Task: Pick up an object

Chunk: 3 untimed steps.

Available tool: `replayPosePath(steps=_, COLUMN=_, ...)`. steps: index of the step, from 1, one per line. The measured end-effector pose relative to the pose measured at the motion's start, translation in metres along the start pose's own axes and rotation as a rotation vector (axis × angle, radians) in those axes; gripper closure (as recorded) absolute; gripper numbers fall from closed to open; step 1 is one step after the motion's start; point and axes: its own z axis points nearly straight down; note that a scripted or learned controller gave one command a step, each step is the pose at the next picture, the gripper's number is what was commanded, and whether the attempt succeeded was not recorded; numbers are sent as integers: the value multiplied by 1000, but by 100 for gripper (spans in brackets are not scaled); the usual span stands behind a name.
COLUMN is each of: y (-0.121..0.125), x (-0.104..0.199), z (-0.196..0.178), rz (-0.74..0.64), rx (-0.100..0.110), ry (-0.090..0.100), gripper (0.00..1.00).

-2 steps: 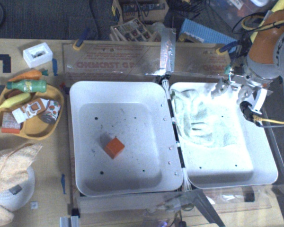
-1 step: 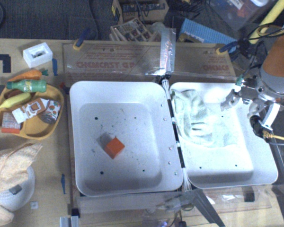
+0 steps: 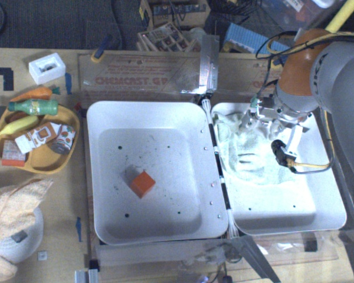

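An orange cube lies in the left bin, left of its middle. In the right bin, a pale, crumpled, cloth-like thing is spread over the upper left part. My gripper hangs low over the upper edge of that pale thing, at the end of the grey arm with the orange band. From above, the wrist hides how the gripper meets the pale thing.
A yellow cable and a black plug hang from the wrist over the right bin. Left of the bins stands a bowl of toy food. A folded cloth lies below it. Cardboard lines the back.
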Motion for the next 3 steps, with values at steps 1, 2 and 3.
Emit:
replayPosePath(steps=1, y=-30, x=-62, z=-46, rz=-237, rx=3, ry=2, gripper=0)
replayPosePath(steps=2, y=28, x=-93, z=-23, rz=-113, rx=3, ry=5, gripper=0)
replayPosePath(steps=3, y=28, x=-93, z=-24, rz=-113, rx=2, ry=5, gripper=0)
